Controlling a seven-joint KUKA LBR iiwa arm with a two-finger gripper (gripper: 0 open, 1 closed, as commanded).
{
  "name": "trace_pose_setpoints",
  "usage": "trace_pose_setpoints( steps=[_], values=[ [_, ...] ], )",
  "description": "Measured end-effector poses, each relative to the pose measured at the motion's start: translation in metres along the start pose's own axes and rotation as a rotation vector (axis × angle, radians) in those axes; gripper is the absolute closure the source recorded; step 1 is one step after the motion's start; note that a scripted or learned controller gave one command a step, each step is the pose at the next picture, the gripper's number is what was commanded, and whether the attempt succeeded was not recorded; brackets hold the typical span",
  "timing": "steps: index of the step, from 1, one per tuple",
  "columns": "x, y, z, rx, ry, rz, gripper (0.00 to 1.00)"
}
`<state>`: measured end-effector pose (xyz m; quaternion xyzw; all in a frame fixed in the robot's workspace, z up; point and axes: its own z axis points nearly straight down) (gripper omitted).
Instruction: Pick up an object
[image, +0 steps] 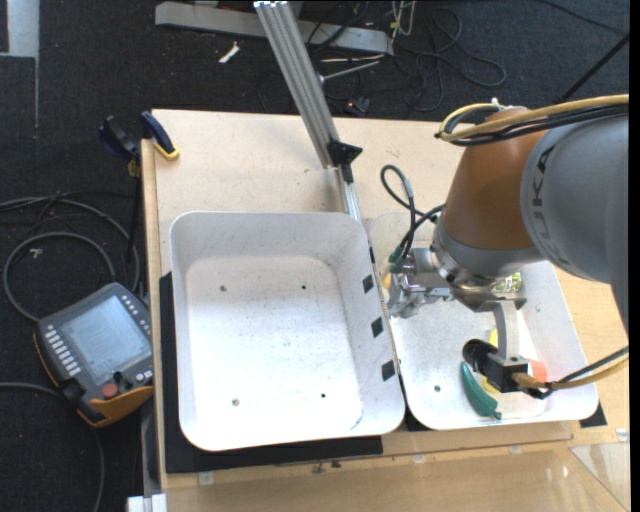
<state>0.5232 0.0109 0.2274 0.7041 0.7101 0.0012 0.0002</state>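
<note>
right bin (435, 390) | holds green curved object (478, 392) near front rim | arm (520, 200) overhead

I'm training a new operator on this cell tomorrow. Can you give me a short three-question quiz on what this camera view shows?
1. True or false: the green object lies in the left bin.
2. Where is the teach pendant? A) on the floor, left of the bench; B) in the left bin; C) on the bench.
3. Fill in: the band on the arm above the wrist is ___.

Key: 1 false, it lies in the right bin; 2 A; 3 orange.
</note>
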Motion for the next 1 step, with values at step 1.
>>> trace_pose_setpoints(
  steps=[1],
  values=[
    [0.0604, 0.0076, 0.0072, 0.002, 0.0, -0.001, 1.0]
  ],
)
